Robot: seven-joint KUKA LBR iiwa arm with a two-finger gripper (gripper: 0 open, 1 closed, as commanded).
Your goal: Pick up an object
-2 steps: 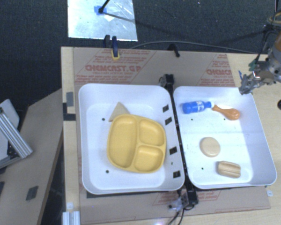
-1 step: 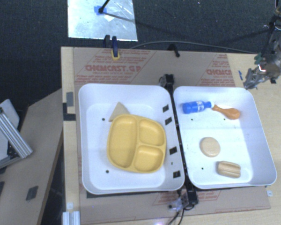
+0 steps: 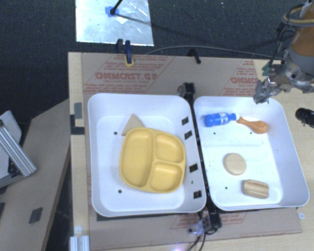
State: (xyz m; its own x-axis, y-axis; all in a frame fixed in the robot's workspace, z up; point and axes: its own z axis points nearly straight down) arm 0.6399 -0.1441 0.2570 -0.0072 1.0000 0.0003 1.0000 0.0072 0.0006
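Gripper (image 3: 262, 94) hung over right bin's (image 3: 292, 140) far rim, nothing held, finger state unclear; nearest obj, drumstick (image 3: 254, 124), lay just below-left inside bin, long axis running left-right.

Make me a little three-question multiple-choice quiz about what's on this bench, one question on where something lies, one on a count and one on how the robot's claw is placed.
1. Where does the yellow divided tray lie?
A. In the left bin
B. In the right bin
C. On the bench outside the bins

2. How many loose things lie in the right bin?
A. Two
B. Four
C. Six

3. Where is the gripper just now?
A. Over the far right corner of the right bin
B. Low over the yellow tray
C. Pressed on the bread roll

Answers: 1 A, the tray sits in the left bin beside a tan wedge. 2 B, a blue bottle, a drumstick, a round biscuit and a bread roll. 3 A, it hangs by that bin's far rim, apart from every item.
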